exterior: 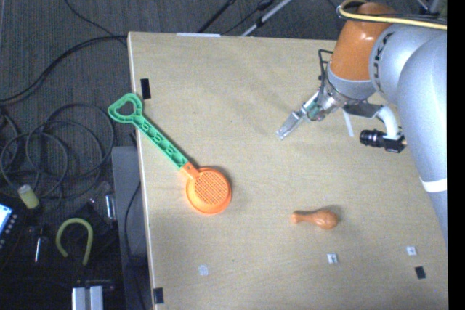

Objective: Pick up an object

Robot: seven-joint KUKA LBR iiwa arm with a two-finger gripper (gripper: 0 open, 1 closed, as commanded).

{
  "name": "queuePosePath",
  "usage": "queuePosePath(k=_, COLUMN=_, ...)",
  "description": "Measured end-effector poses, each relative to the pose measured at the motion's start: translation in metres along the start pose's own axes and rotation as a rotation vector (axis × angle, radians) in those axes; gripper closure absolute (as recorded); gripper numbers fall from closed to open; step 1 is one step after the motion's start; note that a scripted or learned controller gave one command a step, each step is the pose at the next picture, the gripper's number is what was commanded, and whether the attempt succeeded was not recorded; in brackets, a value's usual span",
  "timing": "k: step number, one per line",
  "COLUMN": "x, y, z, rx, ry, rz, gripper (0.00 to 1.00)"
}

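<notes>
While "KUKA" lettering marks the arm (407,83), I cannot tell the jaws' state.

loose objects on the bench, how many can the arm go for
2. A green-handled strainer with an orange head lies at the bench's left side. A small orange drumstick-shaped toy lies nearer the front, below the gripper. The arm may hide others at right.

A: Surface?
B: Tan flat bench top (240,76), small black and white markers near its edges.
A: What's lying on it?
B: Strainer (174,156), green handle with an orange mesh head, lying diagonally at left. Small orange pear-shaped object (317,218) toward the lower right, well apart from it.
</notes>
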State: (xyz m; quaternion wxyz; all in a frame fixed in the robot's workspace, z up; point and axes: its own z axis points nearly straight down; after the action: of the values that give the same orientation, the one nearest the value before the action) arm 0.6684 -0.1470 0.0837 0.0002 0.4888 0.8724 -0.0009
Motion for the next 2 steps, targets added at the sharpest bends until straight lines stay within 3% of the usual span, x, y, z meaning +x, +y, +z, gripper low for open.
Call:
queuePosePath(k=1, x=0.000, y=0.001, z=-0.010, rx=0.000, ry=-0.002, rz=0.000, gripper=1.00)
queuePosePath(k=2, x=-0.028, y=-0.027, z=-0.145, rx=0.000, ry=0.000, rz=0.259, gripper=1.00)
